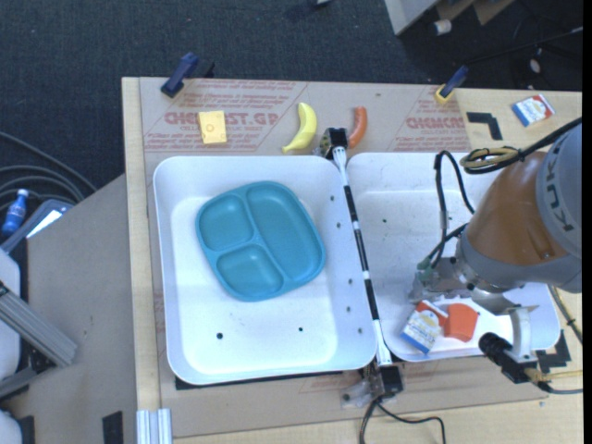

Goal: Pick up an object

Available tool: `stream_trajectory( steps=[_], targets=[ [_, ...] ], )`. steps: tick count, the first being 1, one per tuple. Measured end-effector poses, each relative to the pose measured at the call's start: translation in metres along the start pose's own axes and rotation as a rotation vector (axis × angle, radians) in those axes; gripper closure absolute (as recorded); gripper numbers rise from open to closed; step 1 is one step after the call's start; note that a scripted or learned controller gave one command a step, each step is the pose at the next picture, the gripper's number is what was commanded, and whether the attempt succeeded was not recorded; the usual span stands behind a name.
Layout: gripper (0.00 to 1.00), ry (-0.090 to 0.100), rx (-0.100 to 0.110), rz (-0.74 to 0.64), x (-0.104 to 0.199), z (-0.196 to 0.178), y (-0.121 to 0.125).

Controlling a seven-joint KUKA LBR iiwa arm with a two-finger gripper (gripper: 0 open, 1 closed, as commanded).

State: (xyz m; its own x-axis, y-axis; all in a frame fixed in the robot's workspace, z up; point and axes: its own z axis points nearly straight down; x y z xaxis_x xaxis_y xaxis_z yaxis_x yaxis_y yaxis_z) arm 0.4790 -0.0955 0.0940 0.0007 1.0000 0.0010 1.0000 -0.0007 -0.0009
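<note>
Nearest to the camera, in the near corner of the right bin [398,178], lie 2 small things side by side: an orange block [461,321] and, touching it on the view's left, a small carton [421,328] with blue, white and red print. The carton is tilted, and its long axis seems to run from the near left up toward the block. Just above them the gripper [437,280] hangs low over the bin floor, under the big orange wrist of the arm [518,225]. The arm covers the claw, so I cannot tell how wide it stands or whether it has hold of anything. From the claw, both things lie a little toward the near wall, the block more to the view's right. Farther off, the left bin [185,276] holds a blue divided plate [261,239]. Beyond the bins, a toy banana [302,128] rests on the board.
</note>
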Motion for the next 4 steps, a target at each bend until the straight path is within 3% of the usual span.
stream_trajectory(
  steps=[1,2,3,4],
  targets=[
    [1.0,0.0,-0.001,-0.002,0.034,-0.091,0.027],
    [0.0,-0.001,0.0,-0.002,0.034,-0.09,0.027],
    [0.0,-0.001,0.002,0.0,0.001,0.003,-0.001],
    [1.0,-0.001,-0.001,0.0,0.002,-0.007,0.0]
  ],
)
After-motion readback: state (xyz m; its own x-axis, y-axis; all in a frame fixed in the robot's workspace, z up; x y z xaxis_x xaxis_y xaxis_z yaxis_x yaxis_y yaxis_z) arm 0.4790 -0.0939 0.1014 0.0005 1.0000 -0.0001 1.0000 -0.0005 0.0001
